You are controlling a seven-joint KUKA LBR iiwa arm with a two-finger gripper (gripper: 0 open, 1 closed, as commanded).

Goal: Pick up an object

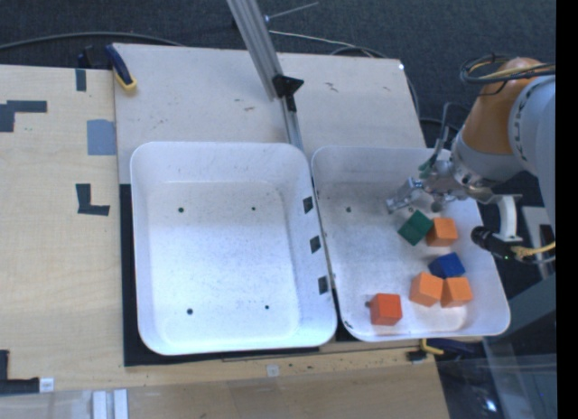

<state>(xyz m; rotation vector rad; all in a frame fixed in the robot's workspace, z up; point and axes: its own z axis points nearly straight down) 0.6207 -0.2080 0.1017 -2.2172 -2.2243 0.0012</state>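
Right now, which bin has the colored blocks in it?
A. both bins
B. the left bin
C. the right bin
C: the green block, the blue block and the orange blocks all lie in the right bin, where the gripper is.

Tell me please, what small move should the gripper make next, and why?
Probably lower a little toward the green block. The gripper hovers just above it in the right bin, nothing shows between its fingers, and an orange block touches the green one's right side, so descend carefully.
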